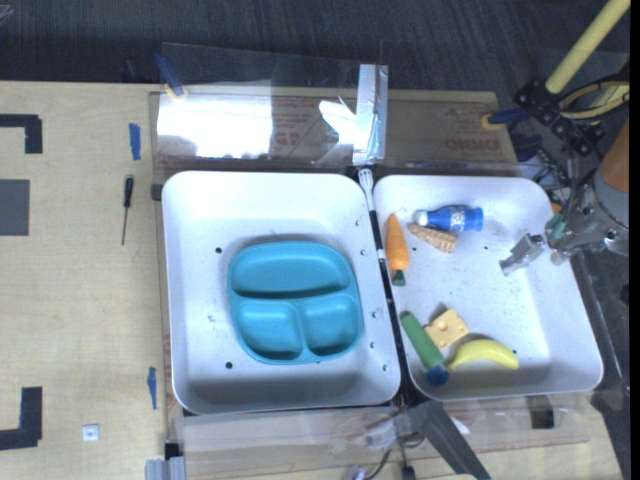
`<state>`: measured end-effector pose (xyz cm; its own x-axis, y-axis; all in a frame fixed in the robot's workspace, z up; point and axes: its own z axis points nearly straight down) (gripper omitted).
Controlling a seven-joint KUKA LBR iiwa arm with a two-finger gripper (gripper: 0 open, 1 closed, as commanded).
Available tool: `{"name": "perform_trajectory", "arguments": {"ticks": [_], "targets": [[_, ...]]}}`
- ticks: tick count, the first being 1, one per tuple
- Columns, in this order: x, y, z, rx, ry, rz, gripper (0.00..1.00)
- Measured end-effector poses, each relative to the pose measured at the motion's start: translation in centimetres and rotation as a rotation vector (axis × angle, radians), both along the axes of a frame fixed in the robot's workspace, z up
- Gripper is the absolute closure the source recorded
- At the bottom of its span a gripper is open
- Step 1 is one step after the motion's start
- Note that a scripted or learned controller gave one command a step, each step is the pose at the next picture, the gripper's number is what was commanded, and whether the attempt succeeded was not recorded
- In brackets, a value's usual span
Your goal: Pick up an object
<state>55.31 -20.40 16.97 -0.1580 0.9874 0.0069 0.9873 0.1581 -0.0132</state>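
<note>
My gripper (540, 250) hangs over the right side of the right bin (575, 313), open, with nothing between its fingers. Left of it lie a blue bottle (451, 218) and a tan cone (432, 236), both near the bin's back. An orange carrot (397, 244) rests along the bin's left wall. At the front sit a yellow cheese wedge (447, 326), a banana (483, 354) and a green stick with a blue tip (423, 346). The gripper touches none of them.
The left bin (190, 268) holds a blue divided plate (294, 300). A clear plastic sheet and a metal divider (370, 113) stand behind the bins. Cables and a yellow pole (590, 33) crowd the far right, by the arm.
</note>
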Motion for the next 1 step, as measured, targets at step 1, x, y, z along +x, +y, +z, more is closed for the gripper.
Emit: {"name": "perform_trajectory", "arguments": {"ticks": [1], "targets": [[3.85,6.52,-1.32,-0.002,-0.008,0.007,0.00]]}}
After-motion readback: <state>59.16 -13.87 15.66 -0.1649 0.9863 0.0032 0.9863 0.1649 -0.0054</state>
